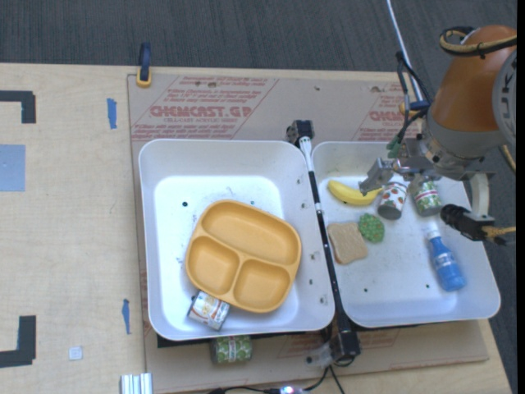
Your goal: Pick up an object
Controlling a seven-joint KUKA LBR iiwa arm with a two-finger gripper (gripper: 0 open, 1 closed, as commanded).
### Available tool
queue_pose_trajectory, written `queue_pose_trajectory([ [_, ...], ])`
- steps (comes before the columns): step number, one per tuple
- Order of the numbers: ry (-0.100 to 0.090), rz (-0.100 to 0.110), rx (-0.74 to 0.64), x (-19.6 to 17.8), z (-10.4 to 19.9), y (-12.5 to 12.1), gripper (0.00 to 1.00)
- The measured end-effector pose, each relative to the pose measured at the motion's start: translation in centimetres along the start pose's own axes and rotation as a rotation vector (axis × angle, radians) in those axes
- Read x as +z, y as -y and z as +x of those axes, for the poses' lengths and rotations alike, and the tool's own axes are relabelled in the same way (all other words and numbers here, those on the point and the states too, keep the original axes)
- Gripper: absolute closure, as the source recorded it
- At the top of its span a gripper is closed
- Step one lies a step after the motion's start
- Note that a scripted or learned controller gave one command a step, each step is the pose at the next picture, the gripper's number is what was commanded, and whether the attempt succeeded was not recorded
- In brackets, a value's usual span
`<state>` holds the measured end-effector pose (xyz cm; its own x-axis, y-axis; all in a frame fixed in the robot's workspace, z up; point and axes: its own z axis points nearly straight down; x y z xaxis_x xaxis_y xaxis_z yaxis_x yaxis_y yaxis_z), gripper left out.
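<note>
Faintly, board (215,109) behind bins reads "CHEMCAST GP".

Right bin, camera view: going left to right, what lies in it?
Banana → bread slice → green ball → can → second can → blue bottle.

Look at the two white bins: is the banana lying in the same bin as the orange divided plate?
No, the banana lies in the right bin, while the orange divided plate sits in the left bin.
</note>
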<state>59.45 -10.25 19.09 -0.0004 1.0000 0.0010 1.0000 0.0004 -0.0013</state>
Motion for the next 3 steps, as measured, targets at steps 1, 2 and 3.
queue_pose_trajectory([
  [1, 0.013, -0.03, 0.0, 7.81, -1.54, -2.29, 0.0],
  [2, 0.013, -0.03, 0.0, 7.97, -1.43, -2.25, 0.0],
  [3, 0.013, -0.032, 0.0, 8.04, -1.29, -2.23, 0.0],
])
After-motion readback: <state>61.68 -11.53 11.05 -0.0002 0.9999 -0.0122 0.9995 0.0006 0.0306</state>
